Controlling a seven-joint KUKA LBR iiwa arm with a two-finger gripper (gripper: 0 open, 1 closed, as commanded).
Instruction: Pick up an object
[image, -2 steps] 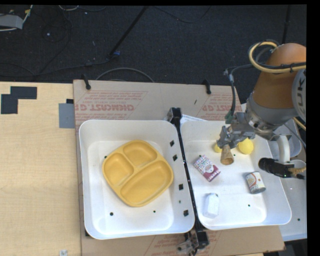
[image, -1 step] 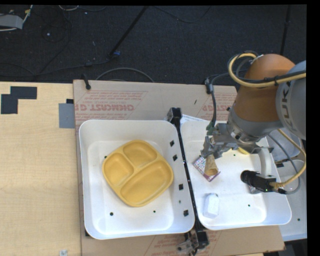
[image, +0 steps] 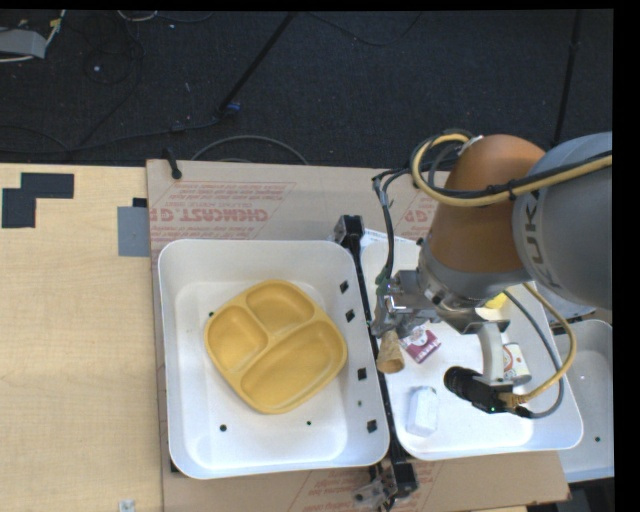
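Hanging low over the right bin (image: 560, 425), jaws (image: 402, 312) (state impossible to tell) near a small maroon packet (image: 424, 346); yellow divided plate (image: 276, 345) in left bin (image: 190, 420).

The grey arm (image: 570, 220) reaches in from the right edge of the surface, its orange band (image: 485, 215) bulging above the wrist. The wrist points downward toward the surface's near right part. The claw (image: 400, 310) hangs low beneath it, its metal parts partly hidden by the wrist.
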